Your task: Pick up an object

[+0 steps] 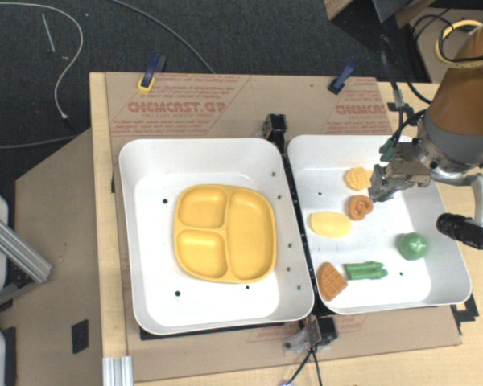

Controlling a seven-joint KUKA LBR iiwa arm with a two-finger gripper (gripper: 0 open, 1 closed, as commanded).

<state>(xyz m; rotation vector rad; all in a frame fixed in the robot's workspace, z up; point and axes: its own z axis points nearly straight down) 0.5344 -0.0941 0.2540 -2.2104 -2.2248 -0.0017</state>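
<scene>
The camera view looks down on two white bins side by side on a brown board. The left bin (145,215) carries a yellow divided plate (224,233) with three compartments, sitting near its middle.

Taking the right bin (443,284) as the landmark: the arm (460,95) reaches over its upper right corner, and the gripper (384,185) hangs low over the bin's upper middle. Its tips sit just above and beside a small brown ring-shaped piece (360,207); I cannot tell how the pincer stands, since the tips are dark and blurred against that piece. A pale round cookie-like piece (356,178) lies just left of the gripper, toward the bin's far wall. A yellow oval piece (329,224) lies at the bin's left middle. A tan waffle-patterned piece (332,281) sits at its near left corner, touching a green pod-like piece (364,271) to its right. A green round piece (413,246) rests toward the bin's right side
</scene>
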